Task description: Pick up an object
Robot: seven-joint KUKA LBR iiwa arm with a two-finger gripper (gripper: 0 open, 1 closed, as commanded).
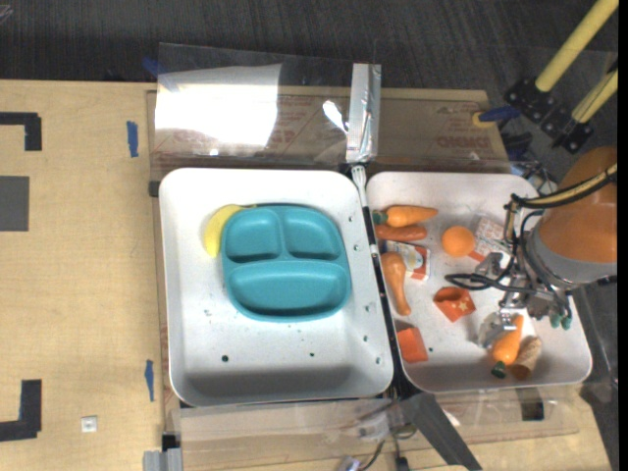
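Gripper low in the right bin, pick not yet confirmed.

The gripper (510,314) hangs over the right bin (579,361), just above a small carrot (506,347) with a tan piece (527,354) touching it on the far side. Whether the jaws are open or closed cannot be told (cables and wrist hardware crowd them). Nothing is visibly clamped, so the grasp and lift appear still to come. A red wedge (453,302) lies beside the jaws; the teal divided plate (287,260) sits well apart in the left bin (196,341).
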